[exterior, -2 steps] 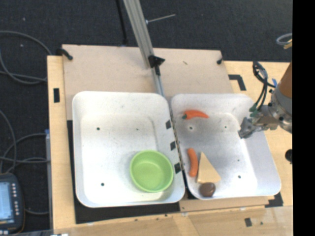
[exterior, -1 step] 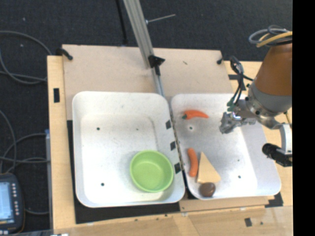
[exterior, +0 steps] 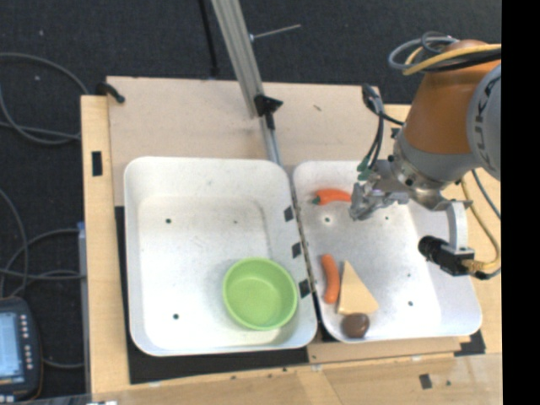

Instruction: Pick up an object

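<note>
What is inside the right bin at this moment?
The right bin holds an orange piece near the tool, plus a carrot, a tan wedge and a brown lump at its near edge. The arm covers part of the bin's floor.

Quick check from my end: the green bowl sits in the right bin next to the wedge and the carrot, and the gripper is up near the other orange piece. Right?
Not quite. The camera view shows the green bowl in the left bin, alone. The wedge and carrot lie in the right bin, and the gripper is near the other orange piece.
</note>
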You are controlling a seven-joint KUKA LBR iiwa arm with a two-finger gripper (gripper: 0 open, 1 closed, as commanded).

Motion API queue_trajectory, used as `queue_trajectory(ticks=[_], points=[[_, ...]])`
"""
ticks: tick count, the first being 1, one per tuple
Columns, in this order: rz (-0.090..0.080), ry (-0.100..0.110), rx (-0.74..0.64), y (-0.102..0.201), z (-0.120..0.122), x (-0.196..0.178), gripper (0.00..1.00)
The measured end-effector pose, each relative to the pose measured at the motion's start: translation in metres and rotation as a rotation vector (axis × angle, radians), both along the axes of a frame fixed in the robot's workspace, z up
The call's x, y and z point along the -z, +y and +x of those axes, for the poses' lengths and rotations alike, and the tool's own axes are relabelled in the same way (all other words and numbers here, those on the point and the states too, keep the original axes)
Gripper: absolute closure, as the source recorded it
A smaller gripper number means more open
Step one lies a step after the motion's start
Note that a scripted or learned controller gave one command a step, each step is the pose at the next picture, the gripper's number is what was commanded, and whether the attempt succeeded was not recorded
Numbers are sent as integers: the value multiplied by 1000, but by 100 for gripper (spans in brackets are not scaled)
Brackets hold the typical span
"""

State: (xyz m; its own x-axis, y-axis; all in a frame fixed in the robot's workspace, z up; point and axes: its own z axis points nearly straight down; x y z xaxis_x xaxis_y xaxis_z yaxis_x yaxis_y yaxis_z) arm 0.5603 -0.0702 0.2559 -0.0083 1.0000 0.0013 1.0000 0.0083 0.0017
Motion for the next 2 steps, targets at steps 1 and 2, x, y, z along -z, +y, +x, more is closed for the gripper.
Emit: queue_trajectory(ticks=[1, 2], points=[[-2, 1, 2, 46, 17, 13, 100], [0, 0, 0, 106, 36, 11, 100]])
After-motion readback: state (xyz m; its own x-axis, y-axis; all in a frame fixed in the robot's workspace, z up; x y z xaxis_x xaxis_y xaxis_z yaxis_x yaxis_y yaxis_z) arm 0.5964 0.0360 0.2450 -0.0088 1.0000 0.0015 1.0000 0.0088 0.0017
